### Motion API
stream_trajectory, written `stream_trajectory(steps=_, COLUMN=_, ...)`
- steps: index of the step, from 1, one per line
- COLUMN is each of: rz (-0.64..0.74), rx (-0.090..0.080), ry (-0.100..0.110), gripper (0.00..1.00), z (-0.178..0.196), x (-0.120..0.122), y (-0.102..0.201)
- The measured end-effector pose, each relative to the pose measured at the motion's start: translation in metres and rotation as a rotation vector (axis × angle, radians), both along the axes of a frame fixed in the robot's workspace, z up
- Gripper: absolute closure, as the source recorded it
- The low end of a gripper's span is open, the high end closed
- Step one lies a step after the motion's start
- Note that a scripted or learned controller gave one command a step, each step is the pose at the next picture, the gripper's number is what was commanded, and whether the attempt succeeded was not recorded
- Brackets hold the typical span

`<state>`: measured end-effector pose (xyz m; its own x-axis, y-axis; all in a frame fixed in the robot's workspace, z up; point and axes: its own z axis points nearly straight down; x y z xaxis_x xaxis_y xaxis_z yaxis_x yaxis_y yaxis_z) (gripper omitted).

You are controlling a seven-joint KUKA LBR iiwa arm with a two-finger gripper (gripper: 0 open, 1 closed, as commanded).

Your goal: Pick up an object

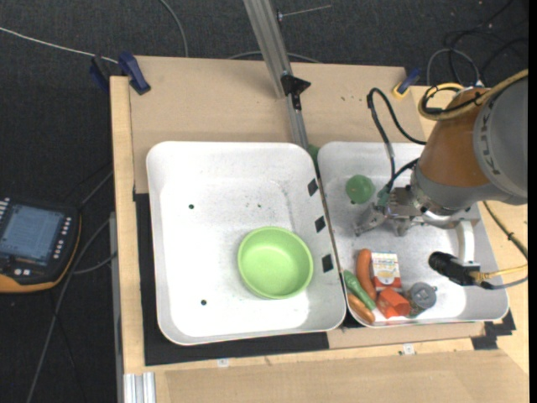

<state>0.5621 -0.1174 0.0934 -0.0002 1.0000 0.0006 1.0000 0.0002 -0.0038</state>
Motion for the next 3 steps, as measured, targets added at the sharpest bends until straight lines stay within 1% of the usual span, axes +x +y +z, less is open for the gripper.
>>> stream_trajectory(steps=1, rz=0.0, rx=0.0, ry=-0.005, gripper=1.0, z=0.013, x=0.002, y=0.0)
stream_trajectory(steps=2, rz=0.0, rx=-0.001, ry=-0.008, gripper=1.0, z=0.056, x=-0.001, y=0.001)
stream_trajectory(steps=3, rz=0.001, rx=-0.001, ry=-0.009, gripper=1.0, z=0.111, x=-0.005, y=0.009)
